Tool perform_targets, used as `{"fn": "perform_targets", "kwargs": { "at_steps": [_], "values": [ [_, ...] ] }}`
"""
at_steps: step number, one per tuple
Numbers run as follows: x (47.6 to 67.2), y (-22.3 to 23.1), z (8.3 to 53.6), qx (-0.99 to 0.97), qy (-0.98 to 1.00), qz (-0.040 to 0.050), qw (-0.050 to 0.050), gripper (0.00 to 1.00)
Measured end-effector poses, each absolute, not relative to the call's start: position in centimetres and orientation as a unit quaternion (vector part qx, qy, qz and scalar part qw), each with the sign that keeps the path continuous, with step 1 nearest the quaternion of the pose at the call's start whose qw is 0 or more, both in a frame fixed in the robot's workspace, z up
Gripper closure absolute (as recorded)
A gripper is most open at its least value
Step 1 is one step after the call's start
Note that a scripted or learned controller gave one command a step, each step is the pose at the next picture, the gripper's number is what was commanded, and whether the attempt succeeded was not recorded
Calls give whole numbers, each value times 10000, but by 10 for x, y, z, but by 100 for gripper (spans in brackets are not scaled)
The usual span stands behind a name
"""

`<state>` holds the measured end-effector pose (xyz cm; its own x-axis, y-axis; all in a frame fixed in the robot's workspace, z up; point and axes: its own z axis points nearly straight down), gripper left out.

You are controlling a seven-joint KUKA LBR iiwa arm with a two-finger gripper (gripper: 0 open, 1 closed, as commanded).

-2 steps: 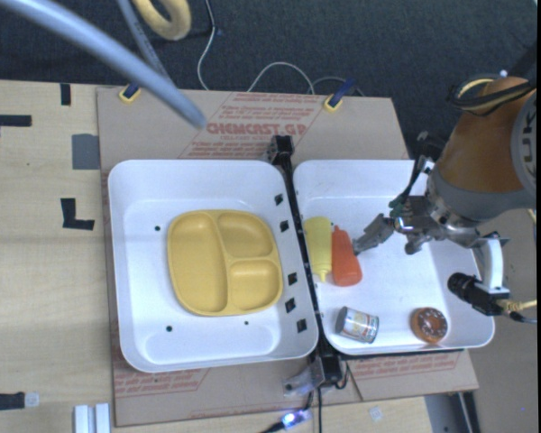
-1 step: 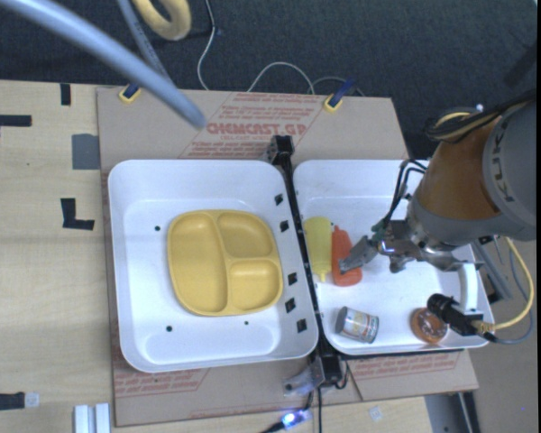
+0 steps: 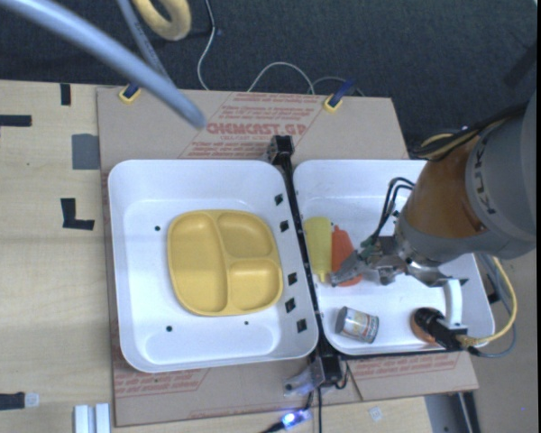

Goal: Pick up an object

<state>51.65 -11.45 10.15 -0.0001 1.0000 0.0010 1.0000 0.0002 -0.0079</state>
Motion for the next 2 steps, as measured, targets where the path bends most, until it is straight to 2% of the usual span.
{"fn": "perform_targets", "kwargs": {
  "at_steps": [1,2],
  "values": [
    [518,-114,114,-7066,-7076,12,21,100],
    [510,-117,161,-7069,-7073,-7,-9,100]
  ]
}}
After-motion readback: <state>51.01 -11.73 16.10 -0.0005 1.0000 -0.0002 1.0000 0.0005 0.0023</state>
